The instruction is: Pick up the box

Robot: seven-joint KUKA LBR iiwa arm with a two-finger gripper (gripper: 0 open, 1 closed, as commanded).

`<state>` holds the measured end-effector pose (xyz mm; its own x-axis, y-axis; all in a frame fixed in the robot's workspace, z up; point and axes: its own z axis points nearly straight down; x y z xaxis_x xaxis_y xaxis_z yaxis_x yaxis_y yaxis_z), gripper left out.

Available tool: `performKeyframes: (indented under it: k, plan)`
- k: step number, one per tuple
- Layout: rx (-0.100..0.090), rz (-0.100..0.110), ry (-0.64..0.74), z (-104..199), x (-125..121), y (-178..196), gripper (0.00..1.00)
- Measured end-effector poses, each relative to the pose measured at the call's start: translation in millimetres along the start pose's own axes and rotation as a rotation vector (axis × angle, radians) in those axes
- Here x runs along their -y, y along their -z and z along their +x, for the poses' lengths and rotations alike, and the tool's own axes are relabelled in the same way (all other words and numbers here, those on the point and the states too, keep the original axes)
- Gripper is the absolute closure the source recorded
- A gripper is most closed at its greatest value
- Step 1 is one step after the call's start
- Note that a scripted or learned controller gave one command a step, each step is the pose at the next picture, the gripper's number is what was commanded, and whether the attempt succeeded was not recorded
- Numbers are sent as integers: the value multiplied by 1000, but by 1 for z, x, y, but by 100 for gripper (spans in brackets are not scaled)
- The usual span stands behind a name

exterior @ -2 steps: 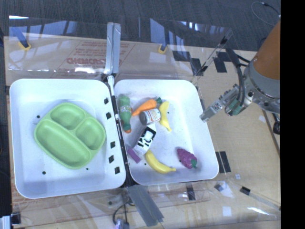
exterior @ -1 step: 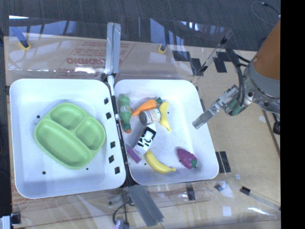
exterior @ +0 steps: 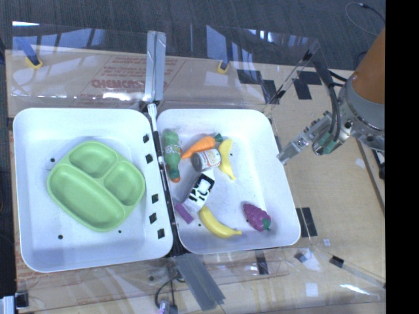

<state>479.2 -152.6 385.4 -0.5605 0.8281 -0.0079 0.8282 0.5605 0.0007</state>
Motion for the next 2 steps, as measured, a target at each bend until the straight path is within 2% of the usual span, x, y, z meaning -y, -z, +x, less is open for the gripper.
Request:
performKeyframes:
  k: [1,2]
  plan:
    - [0,0,0,0,0,0,0]
    - [4,-2,5,-1,-1,11,100]
